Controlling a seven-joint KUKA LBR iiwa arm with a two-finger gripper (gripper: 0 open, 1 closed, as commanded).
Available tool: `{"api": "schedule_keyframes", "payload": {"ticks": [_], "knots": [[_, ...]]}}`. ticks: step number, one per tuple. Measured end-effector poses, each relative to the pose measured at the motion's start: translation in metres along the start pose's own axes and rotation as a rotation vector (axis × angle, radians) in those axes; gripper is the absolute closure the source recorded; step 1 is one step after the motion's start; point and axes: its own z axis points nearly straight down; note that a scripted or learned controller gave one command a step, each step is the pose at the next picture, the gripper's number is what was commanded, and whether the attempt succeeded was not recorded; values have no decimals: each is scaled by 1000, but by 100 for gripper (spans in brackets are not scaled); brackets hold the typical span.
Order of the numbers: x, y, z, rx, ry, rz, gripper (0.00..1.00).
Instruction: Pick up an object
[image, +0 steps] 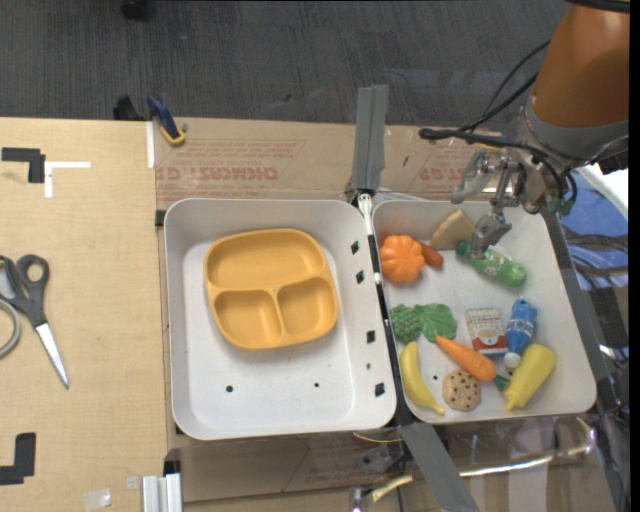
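Nearest, toy foods are lying in the right bin (575, 395): banana (417, 378), cookie (461, 390), carrot (466, 358). Farther back, a green bottle (495, 265) is resting near the far wall. The gripper (490, 232) is hovering just above it, empty; its grip state is unclear. Judging by this, it is approaching; descending comes next.

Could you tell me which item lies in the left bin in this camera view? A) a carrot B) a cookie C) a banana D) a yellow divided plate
D: the yellow divided plate lies in the left bin, while the banana, carrot and cookie all sit in the right bin.
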Motion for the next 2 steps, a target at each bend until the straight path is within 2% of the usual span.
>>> {"api": "schedule_keyframes", "payload": {"ticks": [1,2], "knots": [[65,-14,97,0,1,132,0],[130,-17,173,0,1,402,0]]}}
